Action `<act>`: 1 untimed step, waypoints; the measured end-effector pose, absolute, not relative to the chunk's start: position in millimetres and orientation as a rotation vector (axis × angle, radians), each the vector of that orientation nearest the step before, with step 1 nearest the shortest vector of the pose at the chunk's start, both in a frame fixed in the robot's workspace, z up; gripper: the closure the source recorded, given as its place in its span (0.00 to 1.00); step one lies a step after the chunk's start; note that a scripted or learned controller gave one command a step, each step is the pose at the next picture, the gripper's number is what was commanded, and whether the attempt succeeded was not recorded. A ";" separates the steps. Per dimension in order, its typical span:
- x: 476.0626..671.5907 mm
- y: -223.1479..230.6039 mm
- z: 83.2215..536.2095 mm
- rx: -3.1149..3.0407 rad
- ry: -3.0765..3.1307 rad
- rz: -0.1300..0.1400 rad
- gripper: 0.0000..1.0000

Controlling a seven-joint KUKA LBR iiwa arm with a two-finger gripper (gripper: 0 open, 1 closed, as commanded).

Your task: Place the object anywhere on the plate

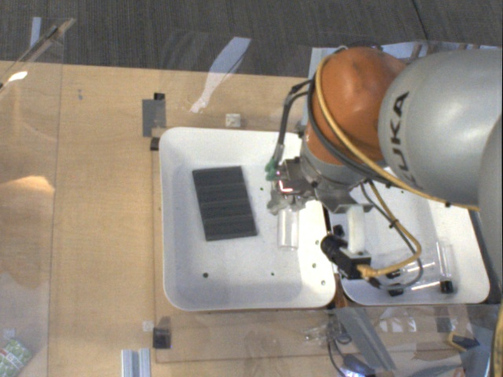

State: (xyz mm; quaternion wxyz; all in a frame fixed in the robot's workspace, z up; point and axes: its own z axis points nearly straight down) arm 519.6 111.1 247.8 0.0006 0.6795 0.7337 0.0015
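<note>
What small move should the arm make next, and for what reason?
Probably a short move toward the left of the view, to bring the claw above the dark grey ribbed rectangular plate. The claw hangs over bare floor of the left white bin, beside the plate's right edge, not over it.

The grey KUKA arm with its orange band (354, 93) reaches in from the right, its translucent two-finger gripper (288, 228) pointing down.
</note>
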 end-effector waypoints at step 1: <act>570.8 119.3 344.5 2.628 1.718 0.006 1.00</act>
